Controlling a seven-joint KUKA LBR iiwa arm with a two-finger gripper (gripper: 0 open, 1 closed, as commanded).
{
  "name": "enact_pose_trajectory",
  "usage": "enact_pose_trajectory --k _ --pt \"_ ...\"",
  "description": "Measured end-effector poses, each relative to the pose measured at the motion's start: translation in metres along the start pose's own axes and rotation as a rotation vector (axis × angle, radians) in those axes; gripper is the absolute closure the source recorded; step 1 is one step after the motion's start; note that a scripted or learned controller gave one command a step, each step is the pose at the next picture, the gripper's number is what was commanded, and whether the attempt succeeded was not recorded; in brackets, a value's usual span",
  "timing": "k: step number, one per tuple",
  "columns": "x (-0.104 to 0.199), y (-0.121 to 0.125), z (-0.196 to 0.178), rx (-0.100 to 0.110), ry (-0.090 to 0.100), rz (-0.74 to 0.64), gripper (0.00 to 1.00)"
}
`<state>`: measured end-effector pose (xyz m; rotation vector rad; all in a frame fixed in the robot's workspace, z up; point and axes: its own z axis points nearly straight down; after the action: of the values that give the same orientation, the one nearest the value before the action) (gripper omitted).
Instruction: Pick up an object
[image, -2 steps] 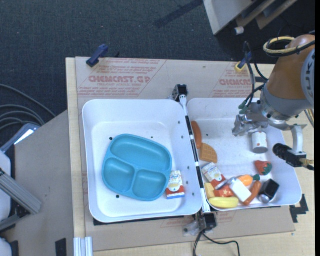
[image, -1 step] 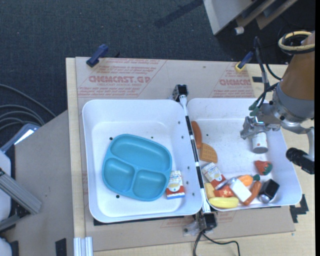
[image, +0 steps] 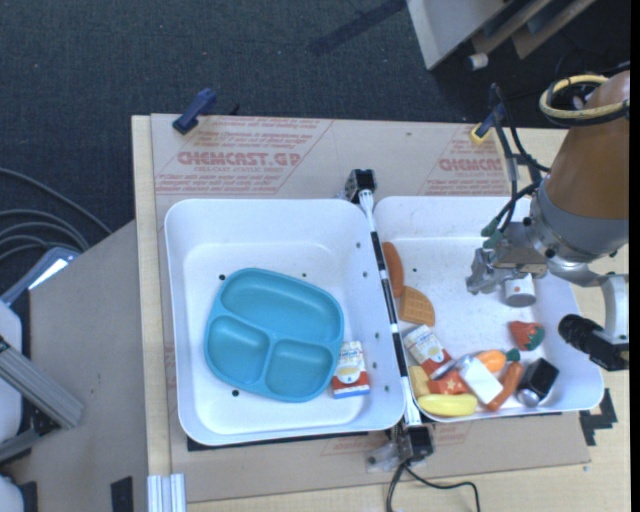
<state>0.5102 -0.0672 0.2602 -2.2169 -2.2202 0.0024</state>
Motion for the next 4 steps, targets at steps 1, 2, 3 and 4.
enact_pose_trajectory --k 1,2,3,4 --pt "0.001 -0.031 -0.009 0.0 0.0 0.002 1.0" --pt "0.032 -0.031 -0.001 0.0 0.0 0.001 1.0" --pt "-0.012 -0.022 0.004 -0.005 -0.003 0.002 1.0" --pt "-0.012 -0.022 0.004 -0.005 -0.003 0.002 0.0"
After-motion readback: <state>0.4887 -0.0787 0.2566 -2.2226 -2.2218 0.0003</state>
